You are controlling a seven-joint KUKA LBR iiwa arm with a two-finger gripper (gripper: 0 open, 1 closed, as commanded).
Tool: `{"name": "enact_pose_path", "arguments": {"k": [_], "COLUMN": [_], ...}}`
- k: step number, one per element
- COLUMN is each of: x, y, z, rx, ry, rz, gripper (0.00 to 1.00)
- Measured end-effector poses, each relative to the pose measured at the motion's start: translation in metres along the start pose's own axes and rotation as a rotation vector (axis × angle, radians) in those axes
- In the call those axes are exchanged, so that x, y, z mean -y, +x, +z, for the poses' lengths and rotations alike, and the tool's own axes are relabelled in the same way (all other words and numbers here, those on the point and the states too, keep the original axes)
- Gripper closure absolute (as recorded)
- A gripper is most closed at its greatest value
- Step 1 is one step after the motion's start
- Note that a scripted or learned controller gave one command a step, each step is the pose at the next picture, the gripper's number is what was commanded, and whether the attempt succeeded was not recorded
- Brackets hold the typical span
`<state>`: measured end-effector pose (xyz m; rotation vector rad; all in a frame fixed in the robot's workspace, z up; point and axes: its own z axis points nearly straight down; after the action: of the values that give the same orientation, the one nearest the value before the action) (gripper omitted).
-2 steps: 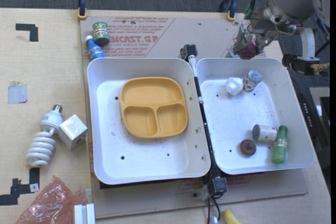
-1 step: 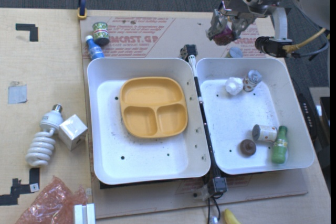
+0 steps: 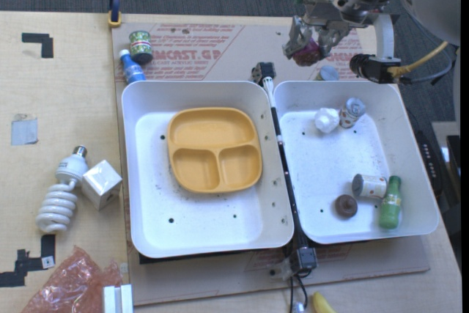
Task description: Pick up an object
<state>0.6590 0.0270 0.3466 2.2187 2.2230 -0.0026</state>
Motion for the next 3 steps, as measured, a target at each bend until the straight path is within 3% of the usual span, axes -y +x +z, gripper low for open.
{"name": "enact_pose_path", "arguments": {"k": [1, 2, 3], "x": [0.000, 0.018, 0.036], "y": [0.017, -0.020, -0.047], "z": [0.006, 0.013, -0.014], "rx": [0.000, 0.000, 0.000], "ry": [0.000, 0.000, -0.001], "rz": [0.001, 0.003, 0.003], "gripper": [1.00, 1.00, 1.00]}}
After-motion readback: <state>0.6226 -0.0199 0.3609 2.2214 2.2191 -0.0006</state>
